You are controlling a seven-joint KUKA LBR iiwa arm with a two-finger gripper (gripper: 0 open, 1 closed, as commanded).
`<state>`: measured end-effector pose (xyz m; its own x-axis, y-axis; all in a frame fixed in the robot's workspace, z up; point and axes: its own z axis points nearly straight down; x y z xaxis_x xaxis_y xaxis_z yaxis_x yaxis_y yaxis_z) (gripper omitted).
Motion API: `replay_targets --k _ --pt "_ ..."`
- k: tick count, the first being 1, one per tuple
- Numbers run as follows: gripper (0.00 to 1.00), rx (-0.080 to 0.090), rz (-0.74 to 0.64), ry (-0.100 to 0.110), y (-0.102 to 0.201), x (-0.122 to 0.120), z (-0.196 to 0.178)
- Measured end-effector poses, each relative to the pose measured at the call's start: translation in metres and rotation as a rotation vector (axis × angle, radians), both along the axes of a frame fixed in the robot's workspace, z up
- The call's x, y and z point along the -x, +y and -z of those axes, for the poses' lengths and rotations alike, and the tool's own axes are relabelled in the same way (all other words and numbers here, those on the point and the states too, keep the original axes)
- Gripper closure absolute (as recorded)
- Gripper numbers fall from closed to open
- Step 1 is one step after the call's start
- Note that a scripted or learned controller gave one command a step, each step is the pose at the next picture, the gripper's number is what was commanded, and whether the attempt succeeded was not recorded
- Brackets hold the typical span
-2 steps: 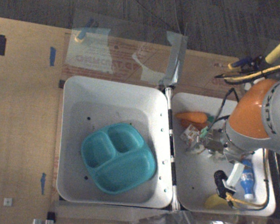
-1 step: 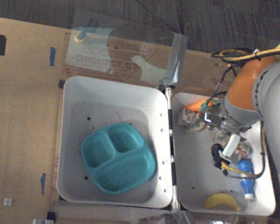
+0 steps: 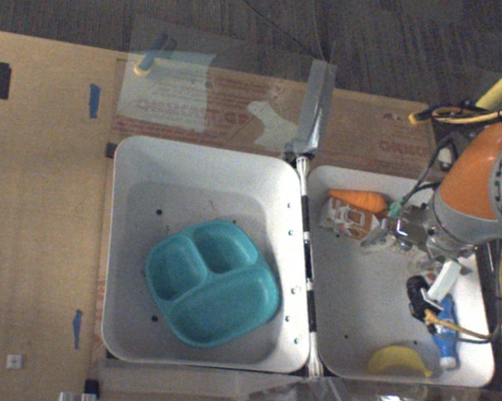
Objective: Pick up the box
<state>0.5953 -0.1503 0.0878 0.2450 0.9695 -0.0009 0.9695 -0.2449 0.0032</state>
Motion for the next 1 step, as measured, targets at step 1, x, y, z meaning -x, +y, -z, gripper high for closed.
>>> replay_targets --k 1 --pt "0.00 -0.004 -0.047 0.070 0.0060 -0.0572 0.0005"
